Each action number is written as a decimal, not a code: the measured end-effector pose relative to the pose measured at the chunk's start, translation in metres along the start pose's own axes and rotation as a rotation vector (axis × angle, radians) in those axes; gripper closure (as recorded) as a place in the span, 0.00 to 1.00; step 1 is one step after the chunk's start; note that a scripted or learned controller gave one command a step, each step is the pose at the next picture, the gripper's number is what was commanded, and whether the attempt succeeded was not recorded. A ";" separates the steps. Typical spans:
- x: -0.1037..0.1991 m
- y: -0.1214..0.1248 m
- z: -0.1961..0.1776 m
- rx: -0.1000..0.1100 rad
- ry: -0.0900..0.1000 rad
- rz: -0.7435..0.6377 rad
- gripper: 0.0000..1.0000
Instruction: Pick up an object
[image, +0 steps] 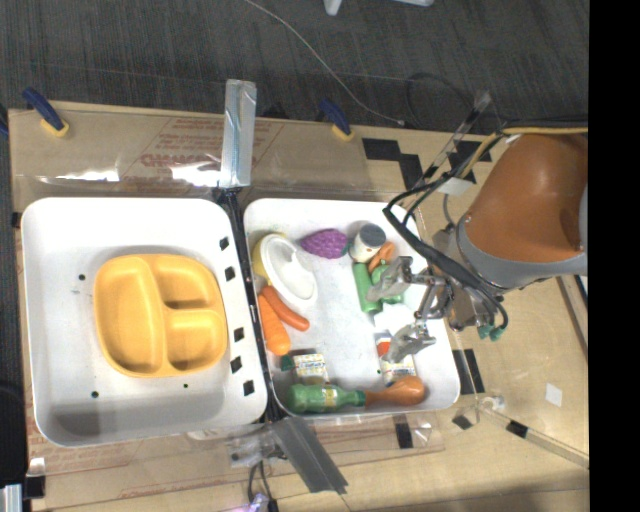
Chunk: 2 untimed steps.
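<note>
You are looking down on two white bins side by side. The left bin (50, 300) holds a yellow divided tray (160, 312) at centre-left of the frame. The right bin (330, 345), at centre, is crowded: a purple grape-like toy (324, 243) near its top, a white dish (288, 268) just left of it, two orange carrot shapes (278, 315) below the dish, a green block (368, 285) at right, and a green bottle (322, 398) along the bottom edge beside an orange piece (398, 392). The arm enters from the right (orange band at upper right). Its gripper (410, 305) sits low over the bin's right side, fingers spread apart, nothing between them.
</note>
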<state>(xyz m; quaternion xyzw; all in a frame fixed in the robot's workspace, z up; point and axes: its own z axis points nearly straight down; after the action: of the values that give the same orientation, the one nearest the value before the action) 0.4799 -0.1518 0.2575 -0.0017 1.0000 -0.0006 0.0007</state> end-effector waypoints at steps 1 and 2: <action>-0.042 -0.042 0.158 -0.005 0.011 0.007 0.00; -0.100 -0.059 0.151 0.000 -0.003 0.140 0.00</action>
<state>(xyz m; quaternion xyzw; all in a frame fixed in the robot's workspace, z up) 0.5798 -0.2104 0.1066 0.0681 0.9977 -0.0004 0.0020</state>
